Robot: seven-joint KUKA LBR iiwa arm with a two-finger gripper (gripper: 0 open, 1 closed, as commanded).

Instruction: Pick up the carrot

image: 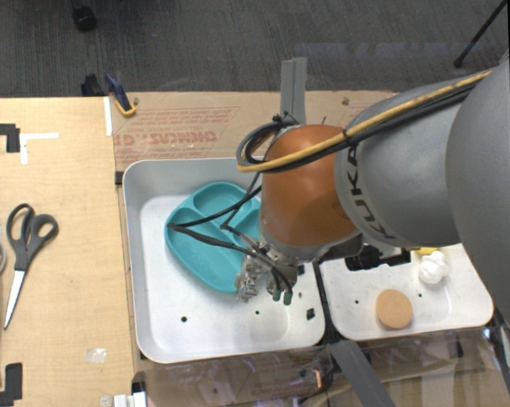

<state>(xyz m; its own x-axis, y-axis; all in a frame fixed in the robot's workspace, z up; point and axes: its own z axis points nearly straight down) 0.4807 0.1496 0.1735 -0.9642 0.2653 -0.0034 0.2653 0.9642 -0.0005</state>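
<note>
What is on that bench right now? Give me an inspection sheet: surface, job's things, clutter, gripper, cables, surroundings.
Surface: left bin and right bin, white, side by side.
Job's things: nothing seen; the arm covers part of both bins.
Clutter: teal divided plate in the left bin; tan round piece and white lump in the right bin.
Grippers: gripper low in the left bin, at the plate's near right edge.
Cables: black cables loop over the orange band; a yellow cable runs along the arm.
Surroundings: scissors on the wooden board at left; cardboard behind the bins.
</note>
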